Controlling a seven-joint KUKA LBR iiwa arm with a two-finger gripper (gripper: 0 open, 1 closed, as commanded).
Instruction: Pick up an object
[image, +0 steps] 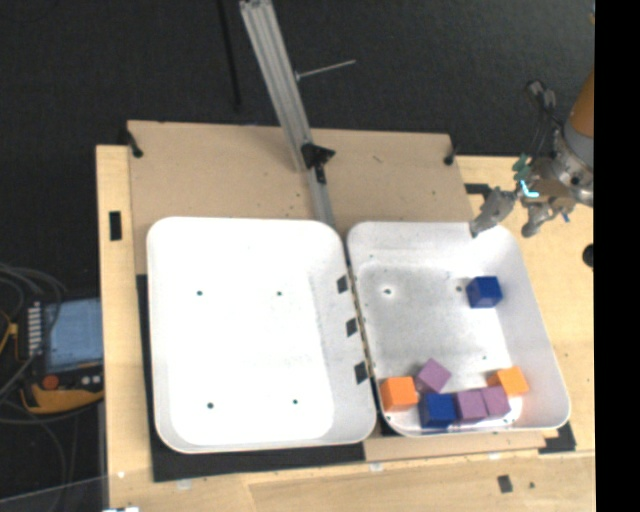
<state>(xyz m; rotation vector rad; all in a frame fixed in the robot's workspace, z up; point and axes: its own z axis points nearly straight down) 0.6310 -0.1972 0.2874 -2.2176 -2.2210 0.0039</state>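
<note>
- Blue cube (484, 291) sits alone in the right bin (420, 250), toward its two o'clock corner, well apart from the other blocks.
- Gripper (510, 215) hangs over the bin's far right rim, fingers spread, nothing between them; the cube lies toward seven o'clock from it, near.
- Cube has no long axis, so any approach angle should do.
- Right bin's six o'clock edge holds a cluster: orange block (399, 392), purple block (433, 376), another blue (438, 409), two purple, one orange.
- Left bin (245, 330) lies beside it, walls touching.
</note>
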